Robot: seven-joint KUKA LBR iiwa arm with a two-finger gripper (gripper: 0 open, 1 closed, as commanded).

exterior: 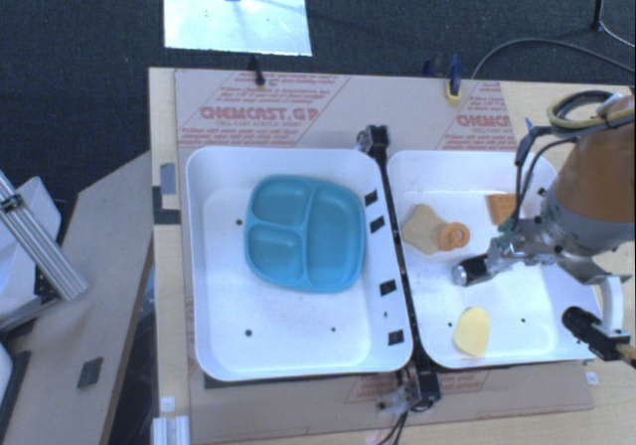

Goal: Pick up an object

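1. The arm (596, 185) reaches in from the right over the right bin (437, 344).
2. Its gripper (475, 271) hangs low near the bin's middle; whether it is released or clenched I cannot tell, and nothing shows in its grasp.
3. A tan piece (421, 227) touches an orange spiral (455, 235), just up-left of the gripper.
4. A yellow piece (472, 331) lies nearer the front wall.
5. An orange block (500, 207) sits beside the arm.
6. A blue divided plate (303, 232) rests in the left bin (214, 334).

A robotics lab: two white bins (298, 359) on a Chemcast-papered bench (298, 100), loose cables (527, 41), dark carpet (79, 26).
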